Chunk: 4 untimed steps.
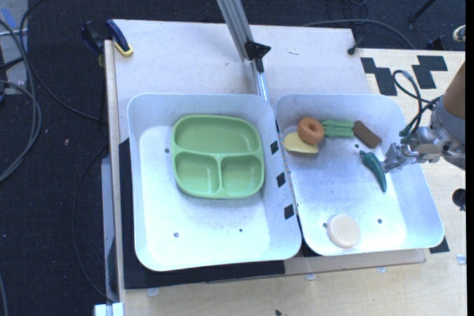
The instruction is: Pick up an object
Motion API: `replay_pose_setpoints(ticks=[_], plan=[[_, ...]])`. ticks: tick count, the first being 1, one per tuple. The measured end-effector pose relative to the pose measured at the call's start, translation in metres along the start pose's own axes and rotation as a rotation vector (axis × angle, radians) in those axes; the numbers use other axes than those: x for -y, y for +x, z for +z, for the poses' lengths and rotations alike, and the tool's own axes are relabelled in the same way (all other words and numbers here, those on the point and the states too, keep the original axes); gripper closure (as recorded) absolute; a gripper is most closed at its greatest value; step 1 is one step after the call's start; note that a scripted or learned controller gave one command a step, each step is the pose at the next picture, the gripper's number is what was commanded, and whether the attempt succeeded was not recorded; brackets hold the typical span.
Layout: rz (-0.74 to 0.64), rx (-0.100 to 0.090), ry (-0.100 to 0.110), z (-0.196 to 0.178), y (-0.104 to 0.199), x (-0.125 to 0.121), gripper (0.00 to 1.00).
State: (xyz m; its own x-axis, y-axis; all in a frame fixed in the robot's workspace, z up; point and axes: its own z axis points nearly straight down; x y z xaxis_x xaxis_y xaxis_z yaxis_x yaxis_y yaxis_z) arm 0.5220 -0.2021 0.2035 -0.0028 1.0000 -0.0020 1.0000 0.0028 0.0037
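Observation:
The right bin (415, 211) holds several small objects. An orange-brown donut (311, 131) rests on a yellow wedge (300, 145) near its back left. A green leafy piece (337, 129) and a brown block (366, 134) lie just right of them. A slim teal object (375, 168) lies slanted toward the bin's right side. A cream round disc (344, 231) sits near the front edge. My gripper (392, 157) is low over the bin's right side, right against the teal object's upper end. I cannot make out whether it touches or grips it.
The left bin (148, 233) carries a light green divided plate (219, 157). A slanted metal pole (231, 0) comes down to the ridge between the bins. Cables lie on the dark floor around the bench. Black-and-white markers sit at the bench's back right (404, 70).

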Motion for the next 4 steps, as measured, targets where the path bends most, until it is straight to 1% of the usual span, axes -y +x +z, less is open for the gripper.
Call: replay_pose_setpoints(ticks=[1,2,3,4], plan=[[0.000,0.001,-0.002,-0.048,0.000,-0.001,1.00],[-0.004,-0.002,0.002,-0.052,0.051,-0.011,1.00],[-0.005,-0.003,0.004,-0.058,0.105,-0.008,1.00],[-0.004,-0.003,0.005,-0.049,0.150,-0.003,1.00]])
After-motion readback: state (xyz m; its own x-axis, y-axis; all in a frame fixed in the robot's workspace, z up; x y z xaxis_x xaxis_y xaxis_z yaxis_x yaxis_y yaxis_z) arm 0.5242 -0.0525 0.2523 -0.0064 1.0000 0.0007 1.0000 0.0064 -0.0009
